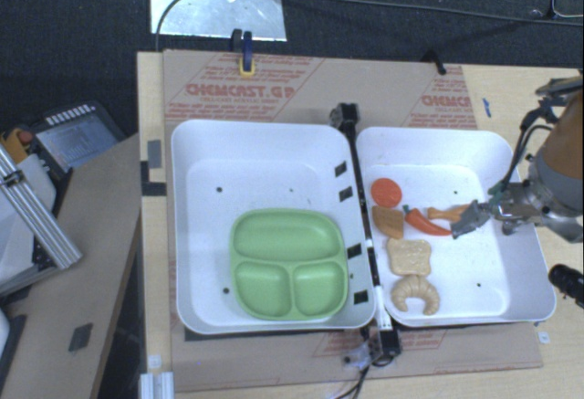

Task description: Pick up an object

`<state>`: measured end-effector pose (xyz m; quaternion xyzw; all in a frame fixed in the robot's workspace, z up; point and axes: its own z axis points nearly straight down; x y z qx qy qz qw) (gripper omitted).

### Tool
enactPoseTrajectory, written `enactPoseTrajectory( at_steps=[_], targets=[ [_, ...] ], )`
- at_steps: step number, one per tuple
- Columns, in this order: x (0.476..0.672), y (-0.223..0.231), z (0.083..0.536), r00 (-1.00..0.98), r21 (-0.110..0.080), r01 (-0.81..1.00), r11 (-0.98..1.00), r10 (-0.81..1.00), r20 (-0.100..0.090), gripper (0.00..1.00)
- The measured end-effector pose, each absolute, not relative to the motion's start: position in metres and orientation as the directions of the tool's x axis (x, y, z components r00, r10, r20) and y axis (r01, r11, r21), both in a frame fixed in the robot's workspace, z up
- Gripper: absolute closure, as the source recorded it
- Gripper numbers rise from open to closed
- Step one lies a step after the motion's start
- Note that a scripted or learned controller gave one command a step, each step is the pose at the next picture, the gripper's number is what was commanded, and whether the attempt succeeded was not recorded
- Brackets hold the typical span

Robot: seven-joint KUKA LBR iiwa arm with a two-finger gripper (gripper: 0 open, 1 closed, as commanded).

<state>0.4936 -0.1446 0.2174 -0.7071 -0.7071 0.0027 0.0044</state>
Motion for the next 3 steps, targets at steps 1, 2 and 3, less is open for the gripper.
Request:
enactPoseTrajectory(
  at_steps=[1, 2, 3],
  targets=[
    [0.496, -0.144, 0.223, -0.003, 0.001, 1.0, 0.003, 1.0, 0.0, 0.0],
    [0.495, -0.149, 0.18, -0.001, -0.002, 1.0, 0.001, 1.0, 0.001, 0.0],
    [0.49, -0.154, 0.12, 0.0, -0.004, 1.0, 0.0, 1.0, 0.002, 0.0]
  ],
)
